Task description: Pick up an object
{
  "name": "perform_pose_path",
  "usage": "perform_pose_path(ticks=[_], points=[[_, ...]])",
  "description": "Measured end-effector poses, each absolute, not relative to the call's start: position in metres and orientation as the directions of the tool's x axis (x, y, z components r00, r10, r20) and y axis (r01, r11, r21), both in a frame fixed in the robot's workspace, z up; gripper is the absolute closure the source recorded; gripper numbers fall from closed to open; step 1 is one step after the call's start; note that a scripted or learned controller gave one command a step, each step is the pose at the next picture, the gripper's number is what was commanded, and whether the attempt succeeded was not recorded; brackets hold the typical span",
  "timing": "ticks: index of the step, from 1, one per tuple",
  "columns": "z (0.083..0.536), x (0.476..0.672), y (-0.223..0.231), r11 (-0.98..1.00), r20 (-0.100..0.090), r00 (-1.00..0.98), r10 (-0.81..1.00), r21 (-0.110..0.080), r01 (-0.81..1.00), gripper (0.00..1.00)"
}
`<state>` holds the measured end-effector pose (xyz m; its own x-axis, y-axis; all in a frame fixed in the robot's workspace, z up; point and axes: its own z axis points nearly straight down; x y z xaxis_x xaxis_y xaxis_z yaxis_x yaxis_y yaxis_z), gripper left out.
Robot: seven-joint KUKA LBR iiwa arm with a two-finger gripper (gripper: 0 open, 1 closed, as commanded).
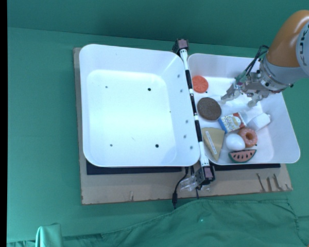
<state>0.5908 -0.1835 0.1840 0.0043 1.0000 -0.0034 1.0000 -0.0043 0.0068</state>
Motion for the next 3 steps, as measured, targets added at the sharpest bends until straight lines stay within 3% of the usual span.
perform_pose_path(ticks=[1,2,3], points=[[0.200,0.593,-0.186,-0.008,-0.010,0.008,1.000,0.020,1.000,1.00],[0.261,0.595,-0.178,-0.002,-0.004,0.002,1.000,0.010,1.000,1.00],[0.314,0.589,-0.174,-0.003,-0.005,0.003,1.000,0.012,1.000,1.00]])
